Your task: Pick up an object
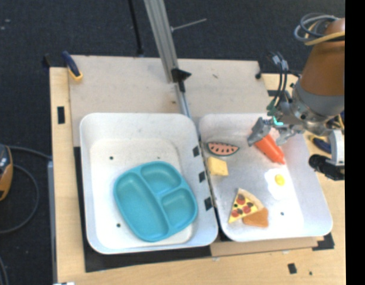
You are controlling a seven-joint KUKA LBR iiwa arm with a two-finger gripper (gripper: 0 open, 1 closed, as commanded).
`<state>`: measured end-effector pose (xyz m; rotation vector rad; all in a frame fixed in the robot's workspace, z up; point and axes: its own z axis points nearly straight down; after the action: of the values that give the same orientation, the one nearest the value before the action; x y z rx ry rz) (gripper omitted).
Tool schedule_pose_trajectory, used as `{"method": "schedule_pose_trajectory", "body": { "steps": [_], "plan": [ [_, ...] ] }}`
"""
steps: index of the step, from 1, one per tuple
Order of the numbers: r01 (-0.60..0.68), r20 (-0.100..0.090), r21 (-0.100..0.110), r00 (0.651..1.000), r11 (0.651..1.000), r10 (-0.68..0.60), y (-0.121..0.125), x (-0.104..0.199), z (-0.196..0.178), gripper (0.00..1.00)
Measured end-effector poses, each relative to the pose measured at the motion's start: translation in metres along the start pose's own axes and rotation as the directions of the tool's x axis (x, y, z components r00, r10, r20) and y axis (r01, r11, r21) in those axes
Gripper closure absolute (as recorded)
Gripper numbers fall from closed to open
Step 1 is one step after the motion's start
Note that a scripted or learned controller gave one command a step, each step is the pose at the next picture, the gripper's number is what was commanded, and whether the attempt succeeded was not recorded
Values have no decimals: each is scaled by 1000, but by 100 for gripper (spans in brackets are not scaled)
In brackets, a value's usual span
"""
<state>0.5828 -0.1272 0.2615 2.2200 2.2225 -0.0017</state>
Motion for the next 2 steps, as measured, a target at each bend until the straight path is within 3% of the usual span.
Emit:
{"method": "schedule_pose_trajectory", "body": {
  "steps": [1,2],
  "plan": [
    [0,0,-1,1000,1000,0,0,0,-1,0],
    [-1,0,3,1000,1000,1,2,6,60,0]
  ]
}}
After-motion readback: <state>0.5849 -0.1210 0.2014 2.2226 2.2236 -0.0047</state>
